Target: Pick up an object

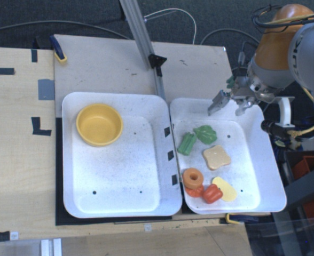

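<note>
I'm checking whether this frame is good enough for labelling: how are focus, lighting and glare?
Camera view: the toys in the right bin and the yellow bowl are reasonably sharp with soft shadows; lighting is even, no strong glare on the bins; the gripper looks slightly blurred.

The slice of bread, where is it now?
The slice of bread lies in the right bin, near its middle, below the green vegetables and above the donut.
</note>
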You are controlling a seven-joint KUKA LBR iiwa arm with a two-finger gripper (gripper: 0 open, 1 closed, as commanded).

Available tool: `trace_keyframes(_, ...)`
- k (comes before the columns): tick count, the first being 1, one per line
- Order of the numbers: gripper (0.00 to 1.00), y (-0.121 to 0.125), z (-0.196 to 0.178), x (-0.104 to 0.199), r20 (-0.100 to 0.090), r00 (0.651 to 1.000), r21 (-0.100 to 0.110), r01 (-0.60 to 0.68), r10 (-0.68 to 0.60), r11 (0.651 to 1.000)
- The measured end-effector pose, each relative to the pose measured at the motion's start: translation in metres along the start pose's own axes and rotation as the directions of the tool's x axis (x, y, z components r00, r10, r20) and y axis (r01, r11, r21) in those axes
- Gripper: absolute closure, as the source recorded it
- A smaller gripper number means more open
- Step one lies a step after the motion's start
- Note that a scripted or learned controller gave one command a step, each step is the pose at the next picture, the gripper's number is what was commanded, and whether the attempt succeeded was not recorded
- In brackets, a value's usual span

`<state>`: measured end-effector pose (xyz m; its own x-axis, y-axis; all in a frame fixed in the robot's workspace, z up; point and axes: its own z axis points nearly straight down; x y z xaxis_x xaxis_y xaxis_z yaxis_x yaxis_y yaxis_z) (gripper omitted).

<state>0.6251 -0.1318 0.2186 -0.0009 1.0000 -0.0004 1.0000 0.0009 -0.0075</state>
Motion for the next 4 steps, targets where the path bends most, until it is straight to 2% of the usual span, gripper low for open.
trace_keyframes(1, 0.00, 0.008, 0.057, 0.006, 0.000, 1.000, 0.000, 0.001, -0.001, 1.000)
trace_keyframes(2, 0.00, 0.001, 0.115, 0.015, -0.001, 1.000, 0.000, 0.001, -0.001, 1.000)
trace_keyframes(3, 1.00, 0.002, 0.101, 0.016, -0.001, 1.000, -0.005, 0.002, -0.002, 1.000)
trace_keyframes(4, 1.00, 0.006, 0.039, 0.013, 0.001, 1.000, -0.013, 0.001, -0.001, 1.000)
